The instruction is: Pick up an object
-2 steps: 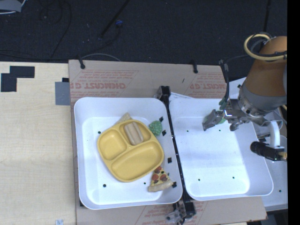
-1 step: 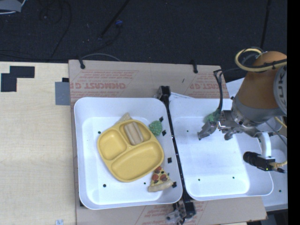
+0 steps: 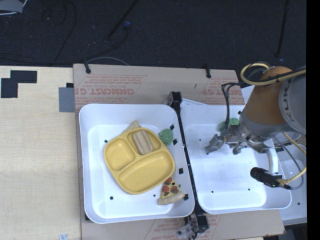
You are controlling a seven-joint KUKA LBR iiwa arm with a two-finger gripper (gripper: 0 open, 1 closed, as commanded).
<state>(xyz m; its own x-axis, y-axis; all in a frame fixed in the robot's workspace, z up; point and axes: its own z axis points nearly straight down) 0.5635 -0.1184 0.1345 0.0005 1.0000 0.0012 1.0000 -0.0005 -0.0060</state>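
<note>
Two shallow white bins sit side by side on the worktop (image 3: 40,149), on a sheet of printed cardboard (image 3: 150,84); a black divider (image 3: 181,144) runs between them.

Left bin (image 3: 92,194): a yellow compartment tray (image 3: 139,160) lies tilted near the middle, w/ a tan, bread-like piece (image 3: 142,141) in its upper-right compartment; the other 2 compartments look bare. A small green broccoli-like item (image 3: 166,135) sits just beside the tray's upper-right edge, close to the divider; a toy pizza slice (image 3: 170,192) lies near the tray's lower-right corner, toward the bin's front-right; a pale wedge (image 3: 133,126) pokes out from behind the tray's top edge (can't tell what it is).

Right bin (image 3: 225,194): the grey arm w/ orange band (image 3: 265,101) reaches in from the right, over the bin's upper half; the gripper (image 3: 216,145) is low over the bin floor at centre-left, and whether it is spread or closed can't be told from this angle (metal parts overlap). A small green object (image 3: 231,124) shows just above and beside the wrist, partly hidden by it; can't tell if it touches the gripper, and it isn't seen between anything. A black cylindrical part w/ cable (image 3: 265,176) hangs below the arm at lower right.
</note>
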